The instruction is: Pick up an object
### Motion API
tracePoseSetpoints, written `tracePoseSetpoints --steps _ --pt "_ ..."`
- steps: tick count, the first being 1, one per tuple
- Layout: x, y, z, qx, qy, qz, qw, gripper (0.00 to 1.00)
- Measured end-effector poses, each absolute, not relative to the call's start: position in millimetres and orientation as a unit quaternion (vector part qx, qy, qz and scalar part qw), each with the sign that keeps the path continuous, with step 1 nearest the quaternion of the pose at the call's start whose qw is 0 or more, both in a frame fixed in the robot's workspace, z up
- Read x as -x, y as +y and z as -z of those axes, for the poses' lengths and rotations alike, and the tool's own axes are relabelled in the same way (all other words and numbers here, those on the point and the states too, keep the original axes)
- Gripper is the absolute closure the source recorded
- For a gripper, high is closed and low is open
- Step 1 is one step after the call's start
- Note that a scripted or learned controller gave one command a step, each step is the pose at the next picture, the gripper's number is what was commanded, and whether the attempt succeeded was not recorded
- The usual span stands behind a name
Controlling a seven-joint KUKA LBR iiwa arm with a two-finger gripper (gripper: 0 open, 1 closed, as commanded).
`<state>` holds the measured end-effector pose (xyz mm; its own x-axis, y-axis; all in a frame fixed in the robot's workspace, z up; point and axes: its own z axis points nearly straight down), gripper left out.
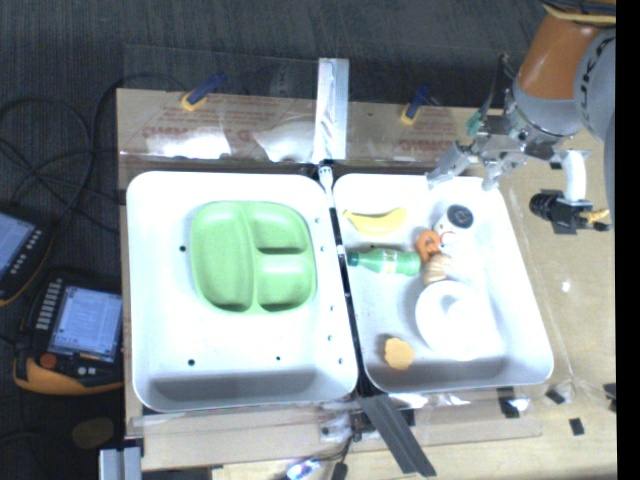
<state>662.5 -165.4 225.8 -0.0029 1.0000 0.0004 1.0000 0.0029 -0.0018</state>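
Here we are above the bench, 2 shallow white bins side by side, both smooth and glossy with rounded corners. The left bin [150, 268] carries a matte green tray [252, 255], a soft-edged plastic piece split into 3 compartments. Over in the right bin [530, 338] it's busier: a curved yellow banana [375, 220] lies near the back left corner, and just in front of it a translucent green bottle [385, 260] is tipped on its side, its neck pointing toward the divider. Next to the bottle's base sits a small orange toy [428, 244], lumpy in shape, touching a white piece whose form is hard to read. A little round black disc [460, 215] rests near the back of the bin. Toward the front, a round white bowl [452, 316] almost blends into the bin floor, and a small tan lump [398, 352] lies beside it at the front left. The grey arm with its orange band comes in from the right, and the gripper [477, 166] hovers over the back rim of the right bin, its 2 thin metal fingers spread apart with nothing between them, well above the objects.
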Motion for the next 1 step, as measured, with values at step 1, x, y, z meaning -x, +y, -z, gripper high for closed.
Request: tracePoseSetpoints --steps 1 --pt "-667.6 -213.8 -129.6 0.714 -0.701 -0.0028 -0.001 0.00"
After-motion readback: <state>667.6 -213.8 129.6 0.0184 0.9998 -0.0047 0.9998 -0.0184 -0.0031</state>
